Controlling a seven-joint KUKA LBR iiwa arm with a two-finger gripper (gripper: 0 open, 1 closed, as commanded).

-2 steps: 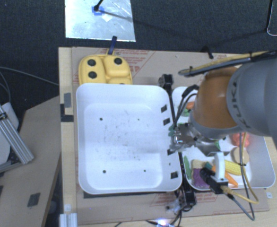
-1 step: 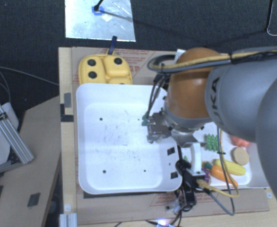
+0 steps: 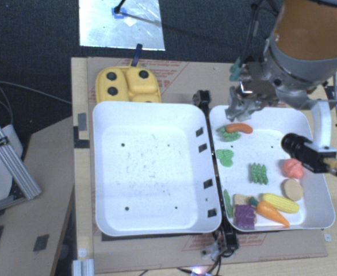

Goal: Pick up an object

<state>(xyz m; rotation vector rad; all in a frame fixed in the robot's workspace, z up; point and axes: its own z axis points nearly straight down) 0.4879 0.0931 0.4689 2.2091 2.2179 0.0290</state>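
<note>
The right bin [image 3: 321, 211] holds several toy foods. An orange sausage [image 3: 239, 128] lies on a green leaf [image 3: 228, 135] at the bin's far left corner. My gripper [image 3: 236, 112] hangs just above and behind that sausage, over the bin's far rim, with nothing seen held. Further toward the front lie a green leafy piece [image 3: 225, 157], green beans [image 3: 259, 173], a pink piece [image 3: 293, 168], a tan potato [image 3: 293, 189], a corn cob [image 3: 280, 202], a carrot [image 3: 272, 213] and a purple cabbage [image 3: 244, 215].
The left bin [image 3: 108, 211] is bare white. A black cylinder [image 3: 299, 146] on a white bracket juts over the right bin's right side. A yellow moulded block [image 3: 128, 85] sits behind the left bin. A shiny sheet [image 3: 121, 16] lies on the floor beyond.
</note>
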